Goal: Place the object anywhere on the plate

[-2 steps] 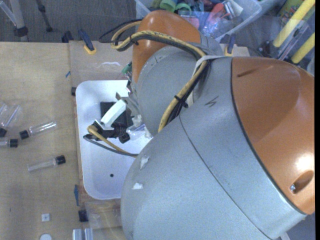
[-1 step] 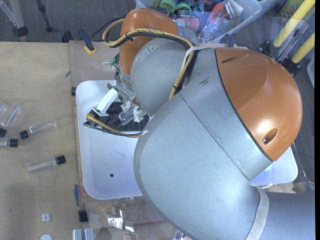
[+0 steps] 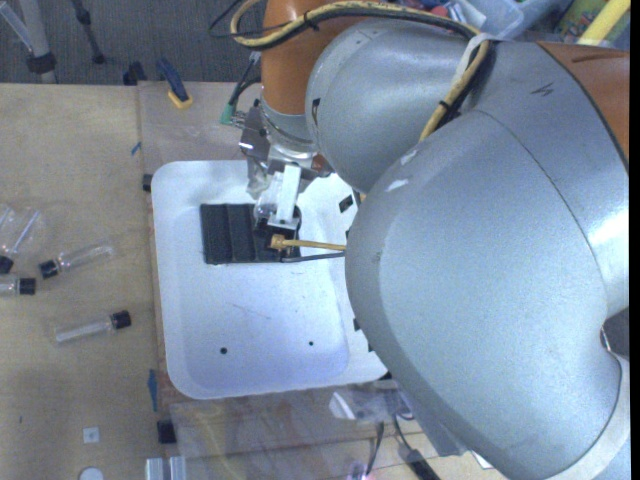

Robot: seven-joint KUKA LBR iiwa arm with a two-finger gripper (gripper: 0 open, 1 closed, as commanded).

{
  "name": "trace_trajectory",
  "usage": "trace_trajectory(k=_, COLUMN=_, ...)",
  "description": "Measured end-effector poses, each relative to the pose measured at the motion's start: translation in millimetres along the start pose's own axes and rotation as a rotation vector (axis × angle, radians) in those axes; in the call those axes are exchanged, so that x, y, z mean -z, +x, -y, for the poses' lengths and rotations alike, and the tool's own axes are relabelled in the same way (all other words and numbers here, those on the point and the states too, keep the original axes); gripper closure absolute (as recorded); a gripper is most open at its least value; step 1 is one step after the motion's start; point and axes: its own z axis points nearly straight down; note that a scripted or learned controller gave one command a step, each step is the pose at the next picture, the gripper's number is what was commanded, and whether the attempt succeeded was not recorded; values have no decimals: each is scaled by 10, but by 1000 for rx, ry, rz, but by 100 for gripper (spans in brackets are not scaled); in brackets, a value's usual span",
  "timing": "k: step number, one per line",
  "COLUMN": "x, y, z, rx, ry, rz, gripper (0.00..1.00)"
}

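The grey arm's pincer (image 3: 280,208) hangs low over the shallow white plastic bin (image 3: 200,348), just above a flat black rectangular plate (image 3: 228,233). A thin tan stick-like object (image 3: 315,245) lies beside the plate's right edge, near the pincer's tip. Clear plastic vials with black caps (image 3: 90,325) lie on the counter (image 3: 70,148) to the left.

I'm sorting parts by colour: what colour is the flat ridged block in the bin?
Black, the flat block seen in the camera view, beside the tool.
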Motion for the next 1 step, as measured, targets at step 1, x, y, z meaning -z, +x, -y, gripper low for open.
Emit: trace_trajectory(k=1, x=-621, y=196, z=-62, rx=-404, ry=3, rz=2, gripper=100)
